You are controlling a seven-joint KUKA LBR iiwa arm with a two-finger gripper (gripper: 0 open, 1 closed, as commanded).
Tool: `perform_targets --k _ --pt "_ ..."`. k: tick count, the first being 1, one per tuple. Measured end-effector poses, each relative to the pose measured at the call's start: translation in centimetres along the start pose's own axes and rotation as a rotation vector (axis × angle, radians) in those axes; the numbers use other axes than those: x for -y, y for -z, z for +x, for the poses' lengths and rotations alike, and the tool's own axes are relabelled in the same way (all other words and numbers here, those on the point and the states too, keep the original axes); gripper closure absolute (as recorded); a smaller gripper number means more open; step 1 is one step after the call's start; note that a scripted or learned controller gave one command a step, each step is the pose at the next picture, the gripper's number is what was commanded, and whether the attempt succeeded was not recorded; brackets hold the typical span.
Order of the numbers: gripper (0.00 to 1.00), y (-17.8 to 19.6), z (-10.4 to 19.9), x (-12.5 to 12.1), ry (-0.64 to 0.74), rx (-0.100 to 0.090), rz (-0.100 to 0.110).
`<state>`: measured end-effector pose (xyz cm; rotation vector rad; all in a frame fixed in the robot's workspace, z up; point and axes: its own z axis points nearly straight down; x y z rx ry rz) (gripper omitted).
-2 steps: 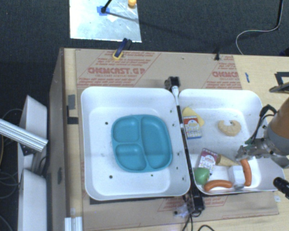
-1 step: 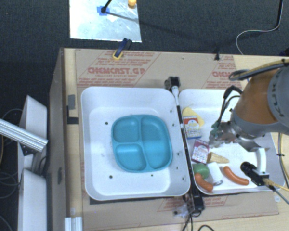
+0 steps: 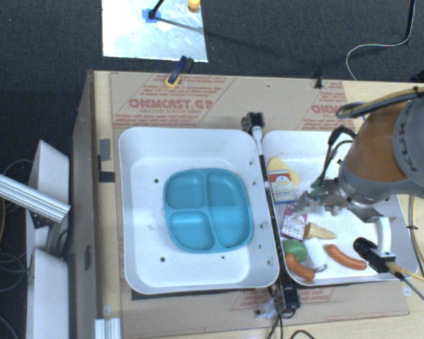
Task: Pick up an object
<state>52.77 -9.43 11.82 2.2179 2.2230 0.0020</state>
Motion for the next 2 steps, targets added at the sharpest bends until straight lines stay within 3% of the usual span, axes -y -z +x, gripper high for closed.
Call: perform_targets --k 1,2 --pt "0.00 -3.4 -4.1 3.8 -0.002 0.001 0.000" --pt "0.00 -3.4 -7.6 4.1 -0.002 0.001 0.000"
